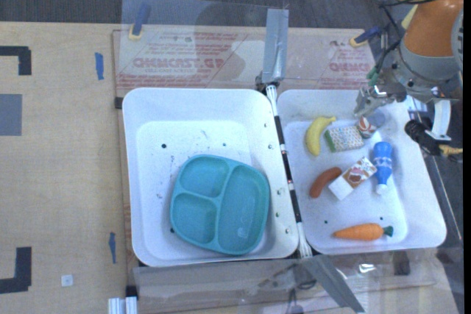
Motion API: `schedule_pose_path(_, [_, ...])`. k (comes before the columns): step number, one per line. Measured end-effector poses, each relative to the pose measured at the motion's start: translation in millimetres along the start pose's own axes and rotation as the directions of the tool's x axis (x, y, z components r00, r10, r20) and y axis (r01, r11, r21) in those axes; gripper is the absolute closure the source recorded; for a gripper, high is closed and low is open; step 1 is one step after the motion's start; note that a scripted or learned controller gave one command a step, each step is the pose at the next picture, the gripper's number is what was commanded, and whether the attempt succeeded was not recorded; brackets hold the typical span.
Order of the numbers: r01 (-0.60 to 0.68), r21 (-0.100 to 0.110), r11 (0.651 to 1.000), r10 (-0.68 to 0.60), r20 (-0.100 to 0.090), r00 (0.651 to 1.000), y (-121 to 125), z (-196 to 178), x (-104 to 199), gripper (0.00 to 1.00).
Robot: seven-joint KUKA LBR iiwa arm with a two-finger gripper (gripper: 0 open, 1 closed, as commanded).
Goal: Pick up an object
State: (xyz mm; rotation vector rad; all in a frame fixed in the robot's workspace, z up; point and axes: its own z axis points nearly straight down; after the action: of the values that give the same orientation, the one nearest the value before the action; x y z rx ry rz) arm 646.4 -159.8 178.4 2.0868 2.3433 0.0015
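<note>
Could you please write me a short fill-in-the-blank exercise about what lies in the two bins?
1. The teal divided plate lies in the ____ bin.
2. The carrot lies nearest the right bin's ____ edge.
3. The fruit beside the divider between the bins is a ____.
4. The gripper hovers over the ____ bin.

Missing words: left; front; banana; right

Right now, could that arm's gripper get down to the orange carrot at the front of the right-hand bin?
Probably yes. The carrot lies alone on open bin floor, apart from the other items, with nothing over it; the gripper hovers at the bin's far end.
</note>
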Motion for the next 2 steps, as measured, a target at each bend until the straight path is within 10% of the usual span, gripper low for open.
schedule_pose_path(1, [0.000,0.001,1.000,0.000,0.000,1.000,-0.2,0.4,0.0,0.00])
schedule_pose_path(2, [0.026,0.003,1.000,-0.026,-0.002,1.000,-16.2,34.6,-36.5,0.00])
